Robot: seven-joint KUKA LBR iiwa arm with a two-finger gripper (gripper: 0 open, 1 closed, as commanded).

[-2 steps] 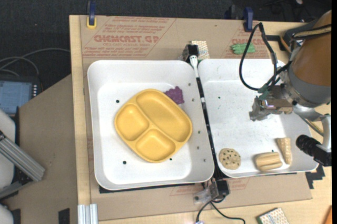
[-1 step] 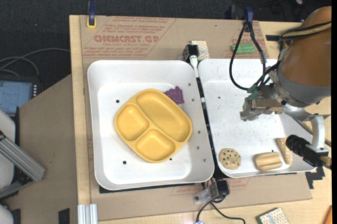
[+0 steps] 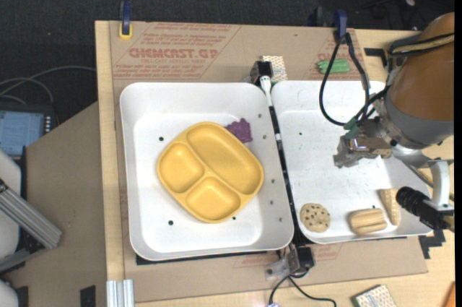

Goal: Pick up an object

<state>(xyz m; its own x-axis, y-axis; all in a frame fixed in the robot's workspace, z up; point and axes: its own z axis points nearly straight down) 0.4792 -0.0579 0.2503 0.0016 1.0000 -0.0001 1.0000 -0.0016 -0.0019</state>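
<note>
I have the gripper [image 3: 351, 151] hanging over the middle of the right bin [image 3: 303, 118], above bare white floor. I cannot tell how the jaws stand from this slanted view; the metal at the wrist is too small and dark to read. I see nothing held in it.

The pickable things lie along the near edge of that bin: a cookie [image 3: 315, 217] toward the near left corner, a tan bread roll [image 3: 367, 221] to its right, and a pale wafer-like piece [image 3: 390, 206] just beside the roll, partly tucked behind the arm's hardware. All three sit well apart from where the gripper hangs.

My judgement is that the step in hand is the approach, and nothing is yet secured. To do it well I would bring the gripper toward the near edge and centre it squarely over one item before descending. The roll looks the best target: it is thick enough to give the jaws purchase, whereas the cookie lies flat and could slip under them. I would turn the wrist to close across the roll's short axis and keep clear of the bin's wall and the wafer.

By count: two white bins; in the left bin [image 3: 137, 154] one yellow divided tray [image 3: 209, 172] and one small purple object [image 3: 240, 129] touching its far rim; in the right bin one cookie, one roll, one wafer piece.
</note>
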